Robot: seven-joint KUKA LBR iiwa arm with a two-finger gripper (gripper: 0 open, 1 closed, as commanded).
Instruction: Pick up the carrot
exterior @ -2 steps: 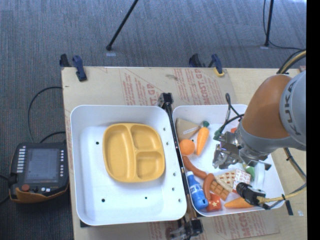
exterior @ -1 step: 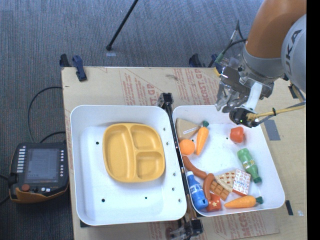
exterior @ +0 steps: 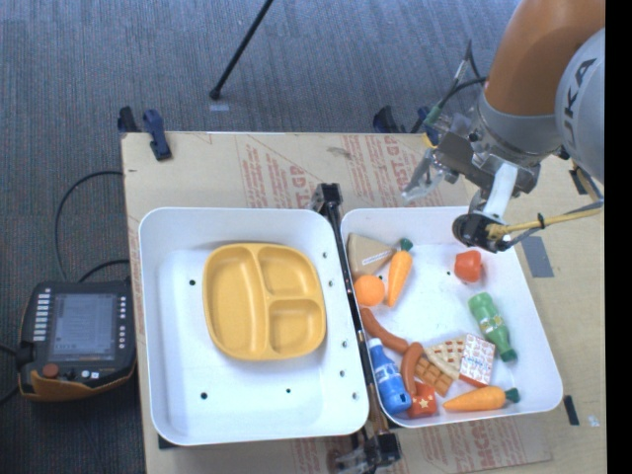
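Overhead slanted view of a worktop [exterior: 227, 166] with two shallow white bins side by side. A thick grey robot arm [exterior: 553, 77] with an orange band comes in from the upper right and bends down toward the right bin [exterior: 541, 314]. Its hand [exterior: 423, 181] hangs over the bare worktop just behind that bin's back rim, tilted down and to the left. It holds nothing. Whether the hand is spread or pressed together cannot be told from this angle.

The carrot [exterior: 398, 275] lies in the back left part of the right bin, orange, with its green top pointing toward the back rim. It is below and slightly left of the hand, and apart from it. An orange ball [exterior: 368, 290] touches its left side, and a pale wedge [exterior: 363, 253] sits just behind that. A second carrot [exterior: 479, 398] lies along the front rim, green top pointing right.

The same bin also holds a red tomato [exterior: 469, 265], a green bottle [exterior: 491, 324], a blue bottle [exterior: 387, 383], a sausage [exterior: 383, 332], a waffle [exterior: 442, 361] and a small checked box [exterior: 477, 358].

The left bin [exterior: 158, 294] holds a yellow divided plate [exterior: 265, 299], lying flat near its middle.

The worktop is a pale brown board with faded red printing, with a blue clamp [exterior: 153, 131] at its back left corner. Around it is grey carpet [exterior: 99, 47]. A control tablet [exterior: 79, 339] with a black cable lies on the floor at the left, and a thin black pole [exterior: 247, 38] slants across the carpet at the back.
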